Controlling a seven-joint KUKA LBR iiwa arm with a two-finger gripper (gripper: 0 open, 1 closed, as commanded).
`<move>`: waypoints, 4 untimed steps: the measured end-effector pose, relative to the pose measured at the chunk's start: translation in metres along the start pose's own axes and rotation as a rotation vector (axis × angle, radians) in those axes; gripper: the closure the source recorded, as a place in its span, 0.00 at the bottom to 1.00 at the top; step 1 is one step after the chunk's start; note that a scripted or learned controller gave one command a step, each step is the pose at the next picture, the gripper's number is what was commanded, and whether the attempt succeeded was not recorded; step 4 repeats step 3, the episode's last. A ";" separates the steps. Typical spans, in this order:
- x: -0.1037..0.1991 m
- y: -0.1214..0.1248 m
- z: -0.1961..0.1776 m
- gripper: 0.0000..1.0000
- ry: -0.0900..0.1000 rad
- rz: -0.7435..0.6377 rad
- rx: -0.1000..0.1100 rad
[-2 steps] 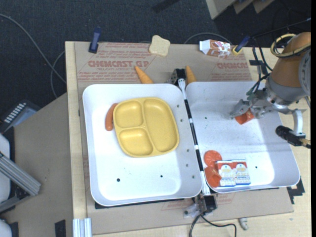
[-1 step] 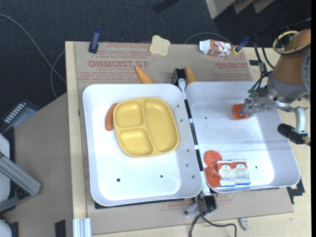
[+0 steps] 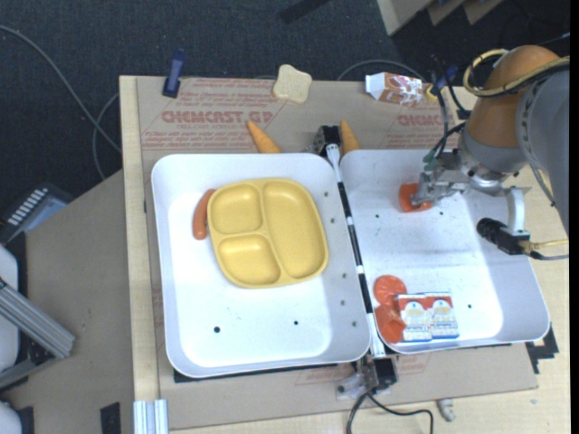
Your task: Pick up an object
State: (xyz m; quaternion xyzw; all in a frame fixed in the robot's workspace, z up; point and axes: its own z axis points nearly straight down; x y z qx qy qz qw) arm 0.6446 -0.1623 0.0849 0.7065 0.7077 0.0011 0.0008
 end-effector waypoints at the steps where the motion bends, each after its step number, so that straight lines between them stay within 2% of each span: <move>1: 0.063 0.015 -0.017 1.00 0.000 0.000 0.000; 2: 0.134 -0.020 -0.101 1.00 0.001 -0.001 0.000; 3: 0.138 -0.061 -0.159 1.00 -0.001 0.002 0.001; 4: 0.138 -0.061 -0.159 1.00 -0.001 0.002 0.001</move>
